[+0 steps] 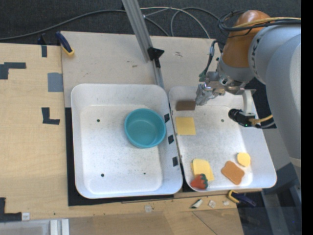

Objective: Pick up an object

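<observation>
My gripper (201,100) hangs over the far left corner of the right bin (259,153), just right of a small brown block (185,105). A pale yellow square slice (186,126) lies below the block. Near the bin's front edge are a yellow wedge (202,167) with a red strawberry (199,181) against it, an orange toast-like piece (233,172) and a small yellow round piece (243,159). I see nothing between the fingers.
The left bin (88,146) holds a teal bowl (145,127). A slanted metal pole (142,31) crosses the back of the bench. Cables run behind the bins. A blue-yellow clamp (65,44) sits at the far left corner.
</observation>
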`<state>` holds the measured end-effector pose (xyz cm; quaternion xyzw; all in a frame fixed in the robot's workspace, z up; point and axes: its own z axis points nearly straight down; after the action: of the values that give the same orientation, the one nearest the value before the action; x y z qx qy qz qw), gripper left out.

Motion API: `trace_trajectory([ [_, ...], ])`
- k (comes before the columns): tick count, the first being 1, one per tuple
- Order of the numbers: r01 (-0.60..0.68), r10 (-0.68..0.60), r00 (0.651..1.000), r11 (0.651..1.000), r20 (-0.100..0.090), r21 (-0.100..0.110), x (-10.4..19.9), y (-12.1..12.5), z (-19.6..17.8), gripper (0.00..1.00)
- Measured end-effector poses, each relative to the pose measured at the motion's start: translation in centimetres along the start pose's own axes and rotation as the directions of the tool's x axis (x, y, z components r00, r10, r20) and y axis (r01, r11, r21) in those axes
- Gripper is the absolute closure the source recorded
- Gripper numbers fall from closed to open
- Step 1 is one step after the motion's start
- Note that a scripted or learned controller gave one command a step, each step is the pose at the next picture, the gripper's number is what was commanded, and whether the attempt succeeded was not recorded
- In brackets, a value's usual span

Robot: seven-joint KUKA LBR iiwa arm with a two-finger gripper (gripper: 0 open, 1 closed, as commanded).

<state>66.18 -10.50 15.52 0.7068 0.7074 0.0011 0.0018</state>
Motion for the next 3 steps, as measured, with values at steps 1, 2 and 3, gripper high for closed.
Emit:
trace_trajectory([
  [1,0.001,-0.001,1.0,1.0,0.0,-0.002,0.0,-0.3,-6.3,1.0],
  [2,0.001,-0.001,1.0,1.0,-0.001,0.004,0.0,-0.3,-6.8,1.0],
  [3,0.004,-0.004,1.0,1.0,-0.002,0.007,5.2,-3.1,-5.9,1.0],
])
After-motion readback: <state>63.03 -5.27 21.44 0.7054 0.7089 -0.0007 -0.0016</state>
